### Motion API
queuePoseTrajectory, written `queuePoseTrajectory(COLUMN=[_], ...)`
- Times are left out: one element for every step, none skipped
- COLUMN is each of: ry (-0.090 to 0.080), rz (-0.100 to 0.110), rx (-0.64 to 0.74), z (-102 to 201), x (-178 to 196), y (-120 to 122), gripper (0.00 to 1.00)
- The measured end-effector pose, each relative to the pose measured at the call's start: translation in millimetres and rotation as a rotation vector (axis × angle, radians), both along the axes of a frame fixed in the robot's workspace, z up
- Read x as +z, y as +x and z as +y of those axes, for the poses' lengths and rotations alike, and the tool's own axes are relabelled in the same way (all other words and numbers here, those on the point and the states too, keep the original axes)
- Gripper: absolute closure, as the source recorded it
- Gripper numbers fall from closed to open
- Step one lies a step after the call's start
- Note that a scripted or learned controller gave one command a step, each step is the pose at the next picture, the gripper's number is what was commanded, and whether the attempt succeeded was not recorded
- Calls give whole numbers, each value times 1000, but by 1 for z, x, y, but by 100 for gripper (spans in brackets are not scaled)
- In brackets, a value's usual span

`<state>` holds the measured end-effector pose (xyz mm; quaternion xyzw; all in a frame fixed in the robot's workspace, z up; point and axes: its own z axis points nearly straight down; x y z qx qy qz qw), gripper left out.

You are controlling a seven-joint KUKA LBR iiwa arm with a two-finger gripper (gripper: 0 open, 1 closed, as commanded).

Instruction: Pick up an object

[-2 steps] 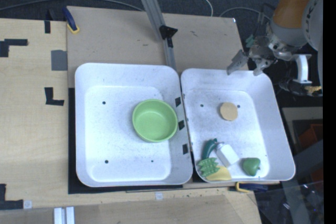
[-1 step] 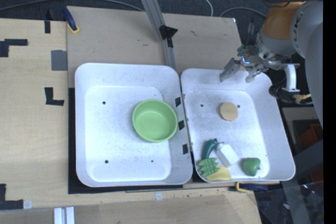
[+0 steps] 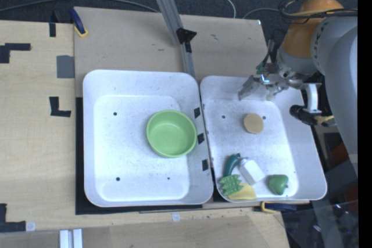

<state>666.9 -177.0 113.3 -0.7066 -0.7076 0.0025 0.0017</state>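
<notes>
Pincer point(image 3: 251, 90) sits over the far edge of the right bin point(image 3: 302, 142); can't tell its state, nothing visibly held. Step looks like approach, no pick yet. Nearest candidate: tan disc point(image 3: 253, 123), lying flat just in front of it, clear of the other items. Green pepper point(image 3: 278, 183), white block point(image 3: 251, 171) and green toy point(image 3: 231, 174) cluster at the near edge. Green bowl point(image 3: 171, 133) is in the left bin point(image 3: 104, 125). Next move likely: shift over the disc, descend, grip.

Two white bins point(image 3: 99, 183) counted. One green bowl point(image 3: 171, 133), one tan disc point(image 3: 253, 123), one green pepper point(image 3: 278, 183), one white block point(image 3: 251, 171), one green-yellow brush point(image 3: 232, 183).
</notes>
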Motion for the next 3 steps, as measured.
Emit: queuePoseTrajectory(ry=[-1,0,0], rz=[-4,-11,-11], rx=[2,0,0], z=[1,0,0], x=[14,77,131], y=[1,-1,0], gripper=[100,100,100])
